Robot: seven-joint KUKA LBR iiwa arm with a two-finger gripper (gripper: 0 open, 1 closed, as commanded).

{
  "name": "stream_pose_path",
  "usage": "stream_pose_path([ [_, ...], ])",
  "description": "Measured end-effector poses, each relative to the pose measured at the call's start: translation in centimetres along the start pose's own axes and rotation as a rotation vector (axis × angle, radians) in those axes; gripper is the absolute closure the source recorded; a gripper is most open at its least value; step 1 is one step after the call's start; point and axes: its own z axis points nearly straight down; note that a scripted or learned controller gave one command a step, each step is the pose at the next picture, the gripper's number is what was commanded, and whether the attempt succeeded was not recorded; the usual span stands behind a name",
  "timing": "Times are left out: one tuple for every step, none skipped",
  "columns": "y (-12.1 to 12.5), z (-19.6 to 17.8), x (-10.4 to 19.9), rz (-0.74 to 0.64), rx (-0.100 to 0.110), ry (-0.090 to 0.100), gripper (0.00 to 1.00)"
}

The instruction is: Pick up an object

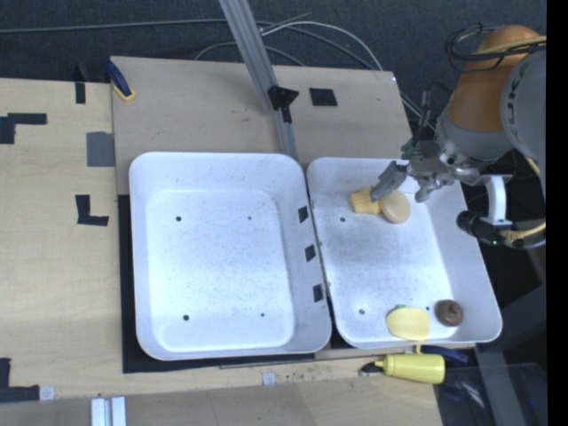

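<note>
White plastic everywhere on this bench, two shallow bins side by side. Starting from the left bin (213, 256), nothing over there matters for the grab. The action's all in the right bin (382, 273): up near its far edge sits a yellow block (361, 203) touching a pale round lump (396, 209), and the gripper (410, 180) is parked right over that pair, toward the far right corner. The jaws look spread apart to me, one finger angling down at the block, and nothing is between them yet.

Down at the near edge there's a yellow-green rounded thing (407, 323) and a small brown ball (449, 312) beside it, well apart from the arm.

My worry: those two targets are jammed together, so the fingers could land on both, or wedge between and shove one away. The lump looks smooth and rounded, so it'd probably squirt out of a pinch. The bin wall's close too, could catch a finger.
</note>
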Motion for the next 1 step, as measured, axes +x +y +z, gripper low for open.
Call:
stream_pose_path([
  [-10.03, 10.62, -2.4, 0.004, 0.002, 0.001, 0.0],
])
